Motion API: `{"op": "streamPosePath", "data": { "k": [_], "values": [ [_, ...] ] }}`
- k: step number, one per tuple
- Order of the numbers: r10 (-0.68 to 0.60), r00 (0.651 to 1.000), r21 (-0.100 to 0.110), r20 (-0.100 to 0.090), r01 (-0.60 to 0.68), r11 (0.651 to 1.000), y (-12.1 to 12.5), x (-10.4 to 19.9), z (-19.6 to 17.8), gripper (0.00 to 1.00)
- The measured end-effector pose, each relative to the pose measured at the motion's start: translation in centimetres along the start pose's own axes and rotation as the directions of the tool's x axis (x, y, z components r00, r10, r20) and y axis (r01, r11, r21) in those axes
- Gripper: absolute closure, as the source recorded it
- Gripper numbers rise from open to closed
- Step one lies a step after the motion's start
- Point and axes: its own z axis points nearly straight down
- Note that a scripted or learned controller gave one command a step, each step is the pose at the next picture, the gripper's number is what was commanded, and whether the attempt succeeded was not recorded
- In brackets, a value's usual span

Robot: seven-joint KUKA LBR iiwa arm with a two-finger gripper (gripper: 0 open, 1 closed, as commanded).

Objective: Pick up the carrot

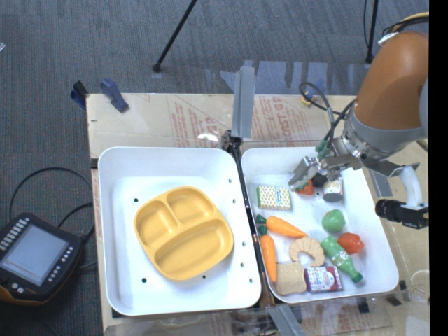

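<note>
Yellow plastic divided plate (183,231) occupies the left white bin (112,187). Right white bin (378,257) holds two orange toy carrots (285,226) (269,256), apparently light, rigid, slick; grip mid-body. Gripper (313,175) hovers beyond them, state indeterminate.

Two bins sit side by side on a bench. The left bin (112,187) holds a divided plate (183,231) near its middle. The right bin (374,247) holds the food items. A snack packet (274,197) lies toward its left wall. Just in front of the packet, one carrot (285,226) lies slantwise; a second carrot (269,256) lies against the left wall, nearer the front. A croissant (307,250) sits right of the carrots, with a slice of bread (289,278) and a small pouch (322,278) in front of it. A bottle (341,260) lies along the right of these. The gripper (313,172) hangs over the bin's back half.
</note>
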Motion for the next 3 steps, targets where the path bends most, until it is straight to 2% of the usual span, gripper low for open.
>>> {"op": "streamPosePath", "data": {
  "k": [1, 2, 3],
  "values": [
    [-0.148, 0.989, 0.015, -0.006, 0.148, 0.989, -3.3, 3.3, 10.1, 0.00],
    [-0.299, 0.954, 0.010, -0.005, 0.299, 0.954, -2.1, -2.2, 11.7, 0.00],
    [-0.394, 0.919, 0.009, -0.008, 0.394, 0.919, -1.7, -4.4, 19.9, 0.00]
  ]
}}
